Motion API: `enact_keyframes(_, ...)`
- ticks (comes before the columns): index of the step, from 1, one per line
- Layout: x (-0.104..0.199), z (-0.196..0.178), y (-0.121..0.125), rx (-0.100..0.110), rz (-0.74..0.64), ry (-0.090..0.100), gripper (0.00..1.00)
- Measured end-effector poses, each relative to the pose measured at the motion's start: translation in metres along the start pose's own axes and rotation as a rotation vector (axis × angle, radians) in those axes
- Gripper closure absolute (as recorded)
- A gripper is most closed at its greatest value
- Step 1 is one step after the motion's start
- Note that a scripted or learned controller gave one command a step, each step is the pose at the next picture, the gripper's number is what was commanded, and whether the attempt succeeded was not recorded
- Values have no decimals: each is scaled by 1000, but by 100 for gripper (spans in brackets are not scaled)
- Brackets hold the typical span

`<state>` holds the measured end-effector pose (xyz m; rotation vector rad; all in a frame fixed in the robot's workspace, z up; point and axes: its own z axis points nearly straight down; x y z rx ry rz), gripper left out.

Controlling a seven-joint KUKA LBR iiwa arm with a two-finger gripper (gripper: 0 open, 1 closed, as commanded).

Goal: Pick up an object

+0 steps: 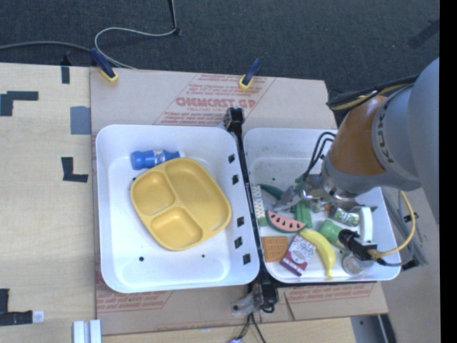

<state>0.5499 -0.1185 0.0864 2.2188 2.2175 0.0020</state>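
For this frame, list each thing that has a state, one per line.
Yellow divided plate: upright, tilted in the left bin.
Blue bottle: lying on its side, beside the plate.
Banana: lying flat in the right bin.
Watermelon slice: lying flat.
Gripper: low among the right bin's toys.

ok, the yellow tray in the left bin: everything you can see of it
The yellow tray is a rounded-corner divided dish, apparently smooth plastic, with three compartments: one long and two smaller. All look empty. It lies flat and upright, turned at a diagonal, in the middle of the left bin. A blue bottle lies at its upper-left edge, touching or just overlapped by the rim.
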Motion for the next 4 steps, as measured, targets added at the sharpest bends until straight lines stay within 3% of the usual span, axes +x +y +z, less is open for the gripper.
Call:
enact_keyframes(1,-3,0,-30,-3,-2,0,0)
enact_keyframes(2,-4,-10,-29,-4,-1,-1,100)
enact_keyframes(3,73,-146,-65,4,-3,3,100)
enact_keyframes(4,96,-173,-65,4,-3,3,100)
